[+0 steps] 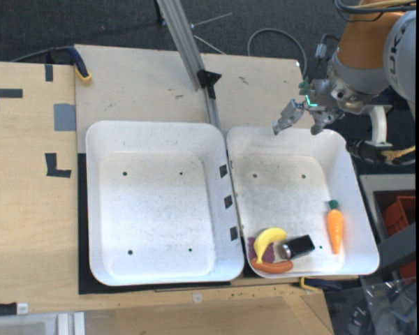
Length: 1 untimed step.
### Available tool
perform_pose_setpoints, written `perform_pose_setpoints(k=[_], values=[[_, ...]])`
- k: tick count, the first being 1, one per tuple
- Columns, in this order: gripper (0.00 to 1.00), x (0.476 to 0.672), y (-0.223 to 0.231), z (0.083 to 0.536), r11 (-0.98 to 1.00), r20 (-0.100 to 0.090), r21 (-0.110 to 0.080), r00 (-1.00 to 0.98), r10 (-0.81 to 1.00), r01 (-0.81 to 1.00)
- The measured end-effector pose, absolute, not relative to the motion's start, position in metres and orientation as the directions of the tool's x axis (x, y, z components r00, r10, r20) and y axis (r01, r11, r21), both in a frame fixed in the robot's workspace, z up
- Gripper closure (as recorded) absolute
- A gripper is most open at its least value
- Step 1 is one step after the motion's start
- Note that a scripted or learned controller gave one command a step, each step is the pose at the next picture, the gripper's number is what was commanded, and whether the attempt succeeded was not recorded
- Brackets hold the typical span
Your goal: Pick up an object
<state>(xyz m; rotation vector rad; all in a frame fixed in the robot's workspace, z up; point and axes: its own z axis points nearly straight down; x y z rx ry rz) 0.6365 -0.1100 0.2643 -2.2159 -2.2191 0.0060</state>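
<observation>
— Two white bins are sitting side by side on the desk [140, 89]; what is lying in them?

— Going from big to small: the left bin [153, 201] is showing just its speckled floor, and the right bin [293, 180] is carrying everything. The grey arm [377, 40] is reaching in over that bin's far right corner, with the gripper [304, 119] hanging just above the far rim.

— Are the fingers gripping anything?

— No. They are standing spread apart, released, with nothing between them.

— And the things to pick?

— An orange carrot [334, 229] is lying by the right wall, toward the near edge, its long axis running far-to-near with the green top pointing away. In the near left corner of that bin a yellow banana [268, 239], a small black block [299, 246] and a red piece [272, 265] are crowding together, touching.

— Which looks the better target?

— I'd judge the carrot: it is lying alone, well apart from the fingers, toward the near edge and slightly right of them. The fingers would probably need to be closing across its narrow width.
</observation>
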Motion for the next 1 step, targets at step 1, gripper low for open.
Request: perform_pose_setpoints(k=[1], values=[[0.00,0.6373,-0.1100,0.2672,0.002,0.000,-0.002,-0.002,1.000,1.000]])
